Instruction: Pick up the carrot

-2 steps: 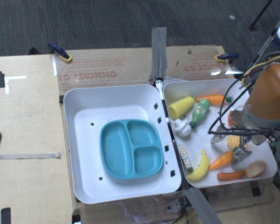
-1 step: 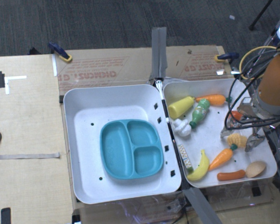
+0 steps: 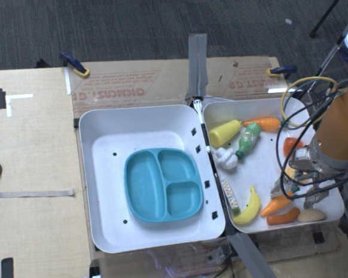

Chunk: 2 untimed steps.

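Observation:
An orange tapered carrot (image 3: 264, 123) lies at the far edge of the right bin (image 3: 254, 171), beside a yellow piece (image 3: 224, 132). A second orange tapered piece (image 3: 276, 205) lies near the bin's front, above an orange-red sausage-shaped piece (image 3: 283, 217). My gripper (image 3: 298, 193) hangs low over the front right part of this bin, under the orange wrist band. Its two dark fingers stand apart, open, with the left finger (image 3: 282, 187) just above the second orange piece. Nothing shows between them.
The right bin also holds a green bottle (image 3: 247, 140), a white lump (image 3: 226, 157), a banana (image 3: 249, 207), a beige piece (image 3: 312, 215) and a red piece (image 3: 289, 145). The left bin (image 3: 100, 189) bears a teal divided plate (image 3: 164, 183). Cables loop above the gripper.

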Tool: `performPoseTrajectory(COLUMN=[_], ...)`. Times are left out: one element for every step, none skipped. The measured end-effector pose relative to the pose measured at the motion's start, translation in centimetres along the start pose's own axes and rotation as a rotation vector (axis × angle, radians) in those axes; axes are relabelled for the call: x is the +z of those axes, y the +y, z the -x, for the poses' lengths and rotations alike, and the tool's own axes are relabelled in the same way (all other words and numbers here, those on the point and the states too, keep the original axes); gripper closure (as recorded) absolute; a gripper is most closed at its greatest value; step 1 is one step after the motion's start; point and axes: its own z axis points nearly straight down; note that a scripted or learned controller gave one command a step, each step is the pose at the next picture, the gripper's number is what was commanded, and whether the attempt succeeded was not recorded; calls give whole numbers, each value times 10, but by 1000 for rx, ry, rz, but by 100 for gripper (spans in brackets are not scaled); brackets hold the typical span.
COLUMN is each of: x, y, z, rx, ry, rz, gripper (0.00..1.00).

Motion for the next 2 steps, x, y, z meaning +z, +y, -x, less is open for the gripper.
performPoseTrajectory(x=[-10, -10], y=[-2, -2], z=[2, 2], rx=[2, 2], ry=[-3, -3], rz=[-5, -5], gripper=[100, 0])
